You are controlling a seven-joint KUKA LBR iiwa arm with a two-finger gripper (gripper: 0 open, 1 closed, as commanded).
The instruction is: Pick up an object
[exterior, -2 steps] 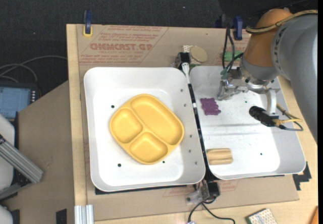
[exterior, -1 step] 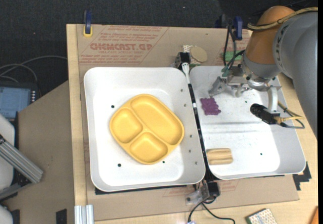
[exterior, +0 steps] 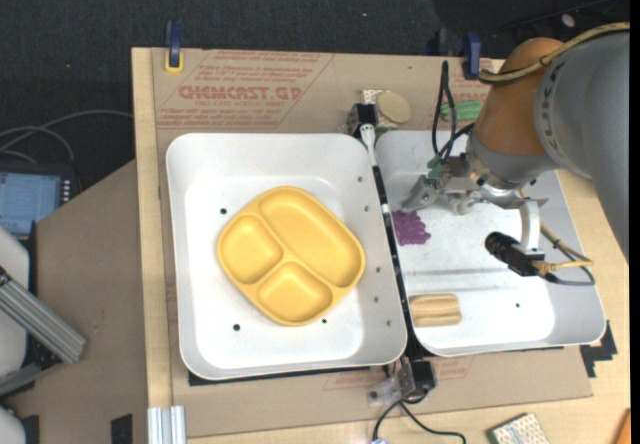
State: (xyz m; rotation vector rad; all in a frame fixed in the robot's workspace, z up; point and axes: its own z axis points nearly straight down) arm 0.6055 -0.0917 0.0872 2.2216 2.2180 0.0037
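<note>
Purple object point(exterior: 410, 227): lies on the right bin point(exterior: 480, 327) floor at its left wall, centre-right of frame.
Jaws point(exterior: 440, 190): just above-right of it, apart; opening cannot be told.
Left bin point(exterior: 190, 262): yellow divided plate point(exterior: 289, 254).

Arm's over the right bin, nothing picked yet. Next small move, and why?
Probably ease the gripper down and a little toward the camera onto the purple object. It is the nearest item, lying just below the gripper by the bin divider, while the tan block sits farther off near the bin's front edge.
</note>
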